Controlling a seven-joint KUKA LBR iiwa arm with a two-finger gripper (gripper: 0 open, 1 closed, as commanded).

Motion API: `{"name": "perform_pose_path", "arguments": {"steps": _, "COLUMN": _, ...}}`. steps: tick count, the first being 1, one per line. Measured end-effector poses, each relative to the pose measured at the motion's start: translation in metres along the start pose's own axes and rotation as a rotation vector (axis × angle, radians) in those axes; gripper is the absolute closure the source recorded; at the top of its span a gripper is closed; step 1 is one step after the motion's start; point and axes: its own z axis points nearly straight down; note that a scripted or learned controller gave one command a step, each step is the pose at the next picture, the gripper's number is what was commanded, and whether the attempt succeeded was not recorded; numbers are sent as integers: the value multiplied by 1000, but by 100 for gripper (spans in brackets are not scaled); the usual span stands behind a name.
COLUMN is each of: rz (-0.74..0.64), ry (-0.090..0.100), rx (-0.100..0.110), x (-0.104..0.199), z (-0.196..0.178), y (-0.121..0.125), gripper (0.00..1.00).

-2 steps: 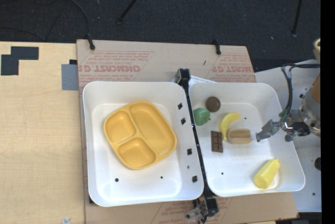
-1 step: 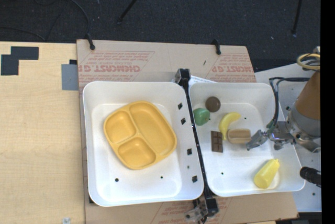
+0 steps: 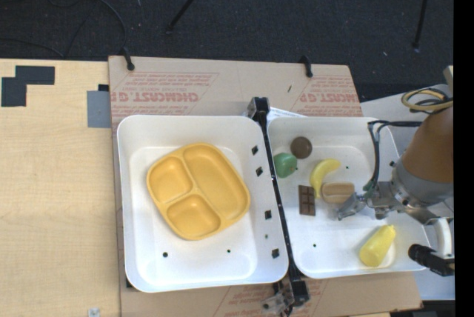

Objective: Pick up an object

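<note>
On the right side of the bench, the gripper [image 3: 349,209] hangs low over the right bin [image 3: 326,262]. It sits just beside a tan block [image 3: 337,192], and I cannot tell if it has hold of anything. Near the block lie a yellow banana [image 3: 322,172], a brown bar [image 3: 306,200], a green ball [image 3: 284,164] and a brown ball [image 3: 301,147]. A yellow bottle [image 3: 377,246] lies nearer the front. Over in the left bin [image 3: 141,249] rests a yellow tray [image 3: 196,189].
</note>
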Motion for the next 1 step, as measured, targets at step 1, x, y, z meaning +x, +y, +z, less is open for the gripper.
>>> {"name": "perform_pose_path", "arguments": {"steps": 1, "rz": 3, "ry": -1, "rx": -2, "x": -2, "z": -12, "y": 1, "gripper": 100}}
